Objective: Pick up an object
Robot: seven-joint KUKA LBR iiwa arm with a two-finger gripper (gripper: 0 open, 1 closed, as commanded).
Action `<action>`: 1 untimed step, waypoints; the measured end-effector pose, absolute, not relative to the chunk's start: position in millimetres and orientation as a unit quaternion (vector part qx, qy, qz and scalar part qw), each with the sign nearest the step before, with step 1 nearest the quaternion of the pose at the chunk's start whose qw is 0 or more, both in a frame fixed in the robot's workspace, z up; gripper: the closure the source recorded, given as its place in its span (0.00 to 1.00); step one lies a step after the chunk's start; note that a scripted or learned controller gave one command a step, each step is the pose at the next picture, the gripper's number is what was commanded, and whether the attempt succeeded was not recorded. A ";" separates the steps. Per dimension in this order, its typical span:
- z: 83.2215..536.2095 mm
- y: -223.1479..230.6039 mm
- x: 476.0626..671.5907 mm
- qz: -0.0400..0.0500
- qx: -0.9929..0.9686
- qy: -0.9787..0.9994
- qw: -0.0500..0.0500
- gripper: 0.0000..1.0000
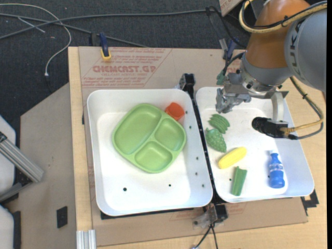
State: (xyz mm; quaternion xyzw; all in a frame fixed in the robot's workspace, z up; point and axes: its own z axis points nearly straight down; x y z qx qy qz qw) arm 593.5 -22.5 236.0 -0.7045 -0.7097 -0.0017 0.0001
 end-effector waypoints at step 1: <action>242.4 34.8 600.1 -0.001 -0.705 -0.710 0.000 1.00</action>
